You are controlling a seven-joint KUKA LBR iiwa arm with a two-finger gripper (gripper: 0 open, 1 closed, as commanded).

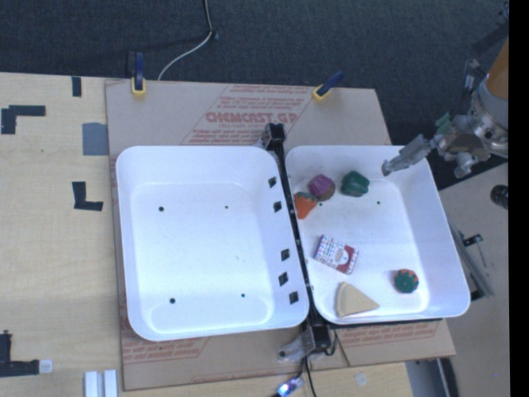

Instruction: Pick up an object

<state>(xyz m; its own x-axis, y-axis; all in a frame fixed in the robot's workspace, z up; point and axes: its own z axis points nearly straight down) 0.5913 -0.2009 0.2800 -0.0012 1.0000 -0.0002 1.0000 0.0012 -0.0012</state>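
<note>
The right bin [430, 213] holds several small objects. A purple lump [321, 187] and a dark green piece [355, 184] lie near its far side. An orange piece [303, 206] lies against the divider. A red and white packet [335, 255] sits in the middle, a cream wedge [355, 300] at the near edge, and a green ball with a red spot [405, 281] near the right corner. My gripper [402, 159] hangs over the bin's far right corner, to the right of the green piece, with nothing seen in it.
The left bin [132, 222] stands beside the right one on a cardboard sheet [240, 114]. A black strip of clips [285, 222] joins the two bins. Two clamps [136, 77] hold the cardboard at the back. A cable [202, 23] runs across the dark floor.
</note>
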